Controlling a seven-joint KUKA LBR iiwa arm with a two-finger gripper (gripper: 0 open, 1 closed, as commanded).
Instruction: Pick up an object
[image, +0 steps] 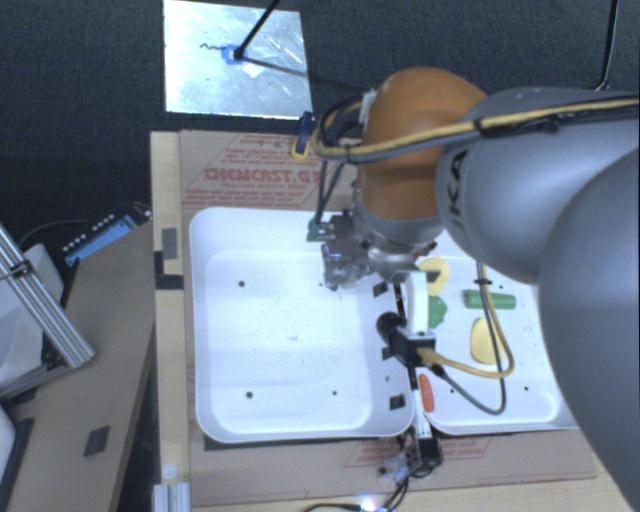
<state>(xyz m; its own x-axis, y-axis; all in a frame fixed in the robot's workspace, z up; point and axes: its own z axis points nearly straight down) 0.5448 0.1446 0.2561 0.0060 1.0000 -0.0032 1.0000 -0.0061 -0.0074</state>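
The gripper (340, 268) is seen at the frame's middle, over the left bin (230, 400). Its opening cannot be told.

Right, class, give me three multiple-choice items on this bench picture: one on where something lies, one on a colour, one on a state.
1. Where does the small green block lie?
A. In the left white bin
B. In the right white bin
C. On the brown cardboard sheet

2. What colour is the band above the grey arm's wrist?
A. Orange
B. Blue
C. Green

3. How does the gripper stand?
A. Resting outside both bins on the cardboard
B. Lying flat in the right bin
C. Hanging over the left bin near the divide between the bins

Answers:
1. B: the small green block sits on the floor of the right white bin, beside yellow pieces.
2. A: the band is plainly orange.
3. C: the gripper is above the left white bin, at its right side.
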